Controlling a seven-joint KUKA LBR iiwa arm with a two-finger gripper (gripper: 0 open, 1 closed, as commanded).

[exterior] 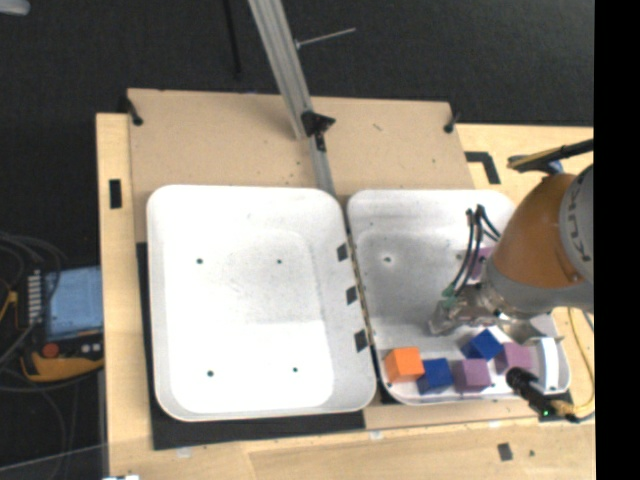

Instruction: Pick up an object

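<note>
Along the right bin's near edge, you see from left to right an orange block, blue block, purple block and more. Your gripper hovers just above them, reaching; whether its fingers are spread I cannot tell, so next lower onto one block.

The two shallow white bins, the left one and the right one, look like smooth moulded plastic with a dull sheen, the right one scuffed grey across its floor. Under them the pale tan bench top reads as matt fibreboard or unfinished wood, and the slanted silver rail above has a brushed-metal look. The small orange cube, blue cube and purple cube appear matt, while the arm's orange band is glossy.
</note>
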